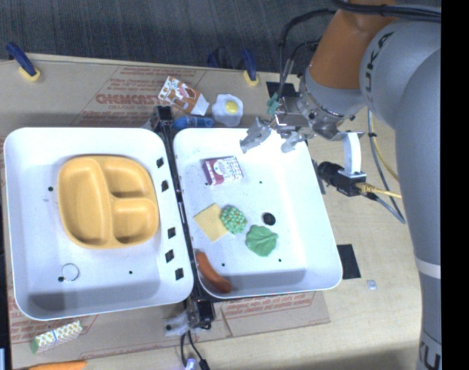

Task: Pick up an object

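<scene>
One hot dog (212, 274), long axis diag, lower-right.

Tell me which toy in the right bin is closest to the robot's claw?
The maroon and white carton. It lies just below the gripper, while the yellow cheese slice, green peas, green leaf and sausage lie farther down.

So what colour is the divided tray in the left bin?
The divided tray is yellow-orange, seen clearly in the camera view, lying in the left bin.
</scene>
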Available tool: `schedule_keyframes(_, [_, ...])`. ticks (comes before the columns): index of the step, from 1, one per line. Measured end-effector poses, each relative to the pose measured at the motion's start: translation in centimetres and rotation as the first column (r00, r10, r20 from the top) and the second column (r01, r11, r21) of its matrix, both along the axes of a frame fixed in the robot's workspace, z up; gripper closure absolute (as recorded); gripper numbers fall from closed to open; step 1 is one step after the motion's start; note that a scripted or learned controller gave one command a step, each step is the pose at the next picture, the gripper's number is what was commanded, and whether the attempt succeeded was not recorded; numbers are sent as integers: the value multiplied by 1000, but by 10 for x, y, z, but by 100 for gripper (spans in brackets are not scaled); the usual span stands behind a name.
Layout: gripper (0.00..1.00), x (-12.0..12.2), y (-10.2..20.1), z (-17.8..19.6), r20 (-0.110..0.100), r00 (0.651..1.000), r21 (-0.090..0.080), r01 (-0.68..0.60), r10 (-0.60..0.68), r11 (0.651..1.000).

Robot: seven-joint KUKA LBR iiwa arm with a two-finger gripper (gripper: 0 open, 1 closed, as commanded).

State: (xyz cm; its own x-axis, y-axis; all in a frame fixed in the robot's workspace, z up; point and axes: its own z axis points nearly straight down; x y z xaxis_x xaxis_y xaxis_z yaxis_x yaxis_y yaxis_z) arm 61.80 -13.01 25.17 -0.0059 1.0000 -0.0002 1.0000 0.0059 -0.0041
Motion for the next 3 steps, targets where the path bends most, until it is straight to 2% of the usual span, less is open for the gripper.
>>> schedule_keyframes(1, [0, 42, 17, -155, 11, 986, -1, -167, 167, 986])
schedule_keyframes(2, [100, 43, 17, -144, 11, 985, -2, -170, 170, 985])
schedule_keyframes(3, [0, 42, 17, -144, 11, 985, -2, -170, 170, 985])
